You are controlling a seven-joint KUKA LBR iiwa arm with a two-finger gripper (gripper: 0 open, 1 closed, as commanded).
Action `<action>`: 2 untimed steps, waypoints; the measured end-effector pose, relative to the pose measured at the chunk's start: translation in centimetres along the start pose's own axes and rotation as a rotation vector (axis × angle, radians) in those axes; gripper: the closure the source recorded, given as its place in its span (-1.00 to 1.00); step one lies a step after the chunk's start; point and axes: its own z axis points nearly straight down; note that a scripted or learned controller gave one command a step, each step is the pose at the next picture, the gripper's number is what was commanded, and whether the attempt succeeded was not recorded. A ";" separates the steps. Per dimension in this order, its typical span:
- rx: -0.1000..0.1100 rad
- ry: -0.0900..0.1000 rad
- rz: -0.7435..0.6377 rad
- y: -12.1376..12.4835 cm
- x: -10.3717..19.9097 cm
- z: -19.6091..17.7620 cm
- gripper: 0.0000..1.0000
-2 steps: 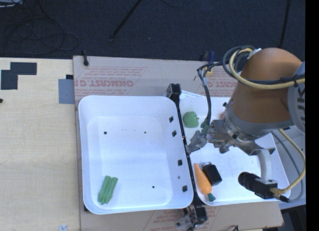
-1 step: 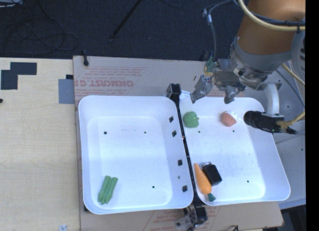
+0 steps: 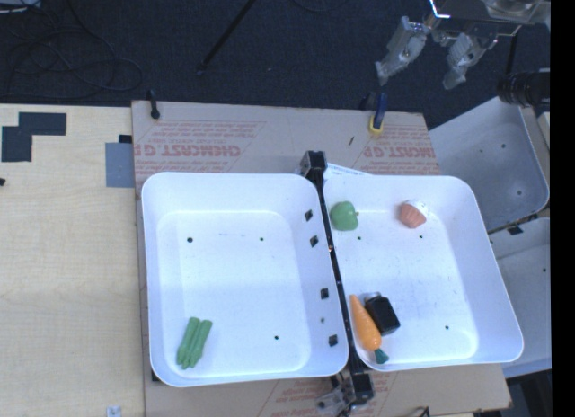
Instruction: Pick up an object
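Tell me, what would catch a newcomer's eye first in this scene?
Probably the two white bins side by side, the left bin and the right bin. The right one holds bright bits: a green pepper by the divider, a pinkish-orange item near the back, and a carrot beside a black block. Green beans lie in the left bin's near corner, while the tool hangs open, up beyond the bins.

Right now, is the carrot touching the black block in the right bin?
Touching. The camera view shows the carrot lying right against the black block, with no white bin floor visible between them.
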 end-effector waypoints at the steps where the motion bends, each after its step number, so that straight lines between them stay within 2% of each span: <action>1: 0.017 0.002 -0.004 2.7 8.0 -0.8 -1.00; 2: 0.023 -0.002 -0.005 2.6 7.9 -1.7 1.00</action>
